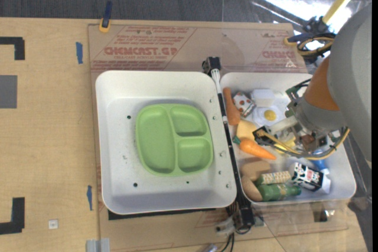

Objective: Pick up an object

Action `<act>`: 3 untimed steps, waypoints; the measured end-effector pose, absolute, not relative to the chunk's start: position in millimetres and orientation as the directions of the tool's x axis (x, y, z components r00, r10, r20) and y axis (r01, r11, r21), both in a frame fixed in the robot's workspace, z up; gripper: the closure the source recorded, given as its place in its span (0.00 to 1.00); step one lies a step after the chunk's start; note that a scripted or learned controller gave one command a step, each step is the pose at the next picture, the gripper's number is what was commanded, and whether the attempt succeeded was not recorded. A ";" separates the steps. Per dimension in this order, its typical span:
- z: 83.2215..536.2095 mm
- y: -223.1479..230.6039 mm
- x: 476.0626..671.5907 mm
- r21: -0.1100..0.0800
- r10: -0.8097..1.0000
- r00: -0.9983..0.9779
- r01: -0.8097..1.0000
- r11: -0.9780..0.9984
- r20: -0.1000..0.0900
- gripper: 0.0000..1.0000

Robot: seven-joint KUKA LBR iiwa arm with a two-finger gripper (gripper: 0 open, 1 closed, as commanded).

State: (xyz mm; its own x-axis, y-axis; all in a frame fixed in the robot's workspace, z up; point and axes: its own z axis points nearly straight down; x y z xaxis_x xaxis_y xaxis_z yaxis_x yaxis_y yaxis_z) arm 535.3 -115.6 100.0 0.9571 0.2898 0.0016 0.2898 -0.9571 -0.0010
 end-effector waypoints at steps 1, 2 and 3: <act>126.2 -92.4 572.6 -0.004 0.302 0.953 0.302 -0.953 0.001 1.00; 185.2 -85.7 532.1 -0.003 0.203 0.979 0.203 -0.979 -0.002 1.00; 98.3 -164.9 507.8 -0.016 0.430 0.903 0.430 -0.903 0.006 1.00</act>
